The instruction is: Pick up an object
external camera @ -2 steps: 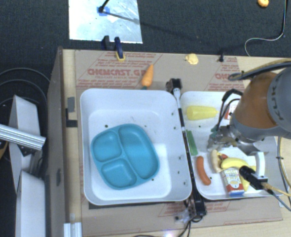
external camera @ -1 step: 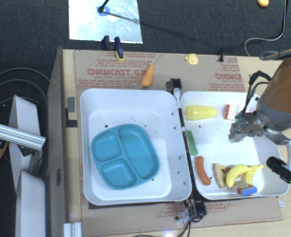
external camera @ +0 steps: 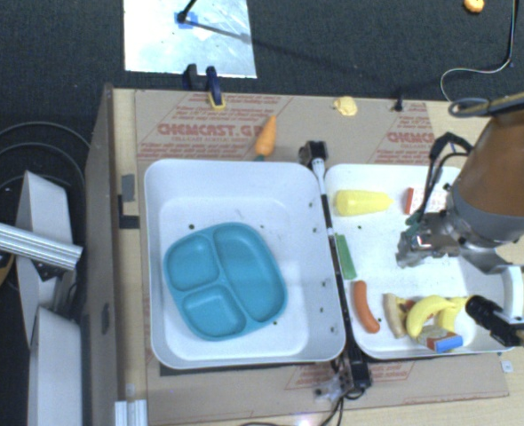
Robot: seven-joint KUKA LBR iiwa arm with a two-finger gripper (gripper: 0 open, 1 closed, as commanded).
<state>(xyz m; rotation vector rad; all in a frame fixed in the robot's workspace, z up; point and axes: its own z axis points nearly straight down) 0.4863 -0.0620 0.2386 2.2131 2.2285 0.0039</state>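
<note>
Gripper first: it hangs at the end of the grey and orange arm, right of centre in the frame, over a bare patch of the right bin. From where I stand I cannot tell whether it is open or closed, and I see nothing held in it.

The left bin takes the middle of the frame and carries a blue divided plate. The plate is well apart from the tool and, I reckon, too broad and flat for an easy catch.

The likelier pickings lie in the right bin. A yellow piece lies near its upper left corner, up and left of the tool, with free floor round it. A banana sits below the tool by the bin's lower edge, crowded against other small things. An orange sausage lies left of that heap, and a green stick runs along the bin's left wall.

To do this well, I'd go for the yellow piece: centre over its middle, turn across its narrow width, come straight down, close, then lift slowly. The stick hugs the wall and the banana has neighbours, so both look riskier
</note>
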